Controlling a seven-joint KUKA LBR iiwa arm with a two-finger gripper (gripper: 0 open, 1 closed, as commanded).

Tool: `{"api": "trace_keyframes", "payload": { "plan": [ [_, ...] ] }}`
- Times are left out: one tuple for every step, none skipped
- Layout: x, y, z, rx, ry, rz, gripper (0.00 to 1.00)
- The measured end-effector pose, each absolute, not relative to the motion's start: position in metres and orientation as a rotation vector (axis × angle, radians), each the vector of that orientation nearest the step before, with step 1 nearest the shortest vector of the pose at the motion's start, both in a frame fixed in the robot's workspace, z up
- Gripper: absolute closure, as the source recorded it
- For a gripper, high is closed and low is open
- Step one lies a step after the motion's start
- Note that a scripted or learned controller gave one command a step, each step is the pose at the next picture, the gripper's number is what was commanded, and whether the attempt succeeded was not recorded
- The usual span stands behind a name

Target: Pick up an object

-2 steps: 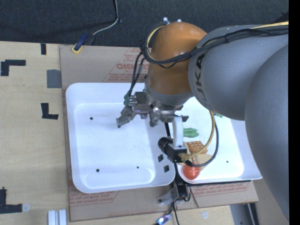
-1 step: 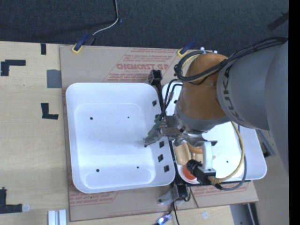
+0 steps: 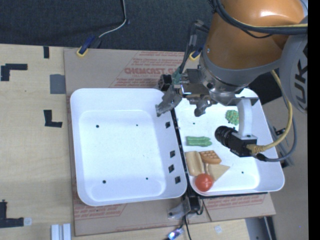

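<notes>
Hovering over the top of the right bin (image 3: 270, 181) with gripper (image 3: 181, 107) spread wide and holding nothing, pick not yet made, green pod (image 3: 198, 141), waffle (image 3: 210, 157) and red ball (image 3: 203, 182) lying untouched below.

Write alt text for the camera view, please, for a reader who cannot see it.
The grey and orange arm hangs over the right bin, which holds a green pod, a red ball and tan food pieces. The left bin sits beside it.
</notes>
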State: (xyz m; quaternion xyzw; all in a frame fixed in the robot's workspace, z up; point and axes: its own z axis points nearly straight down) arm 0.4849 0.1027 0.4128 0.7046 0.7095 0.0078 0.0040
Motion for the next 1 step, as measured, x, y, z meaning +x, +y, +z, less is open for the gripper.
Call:
{"api": "trace_keyframes", "payload": {
  "plan": [
    [0.4821, 0.2056, 0.3665, 2.211, 2.237, -0.006, 0.00]
  ]
}}
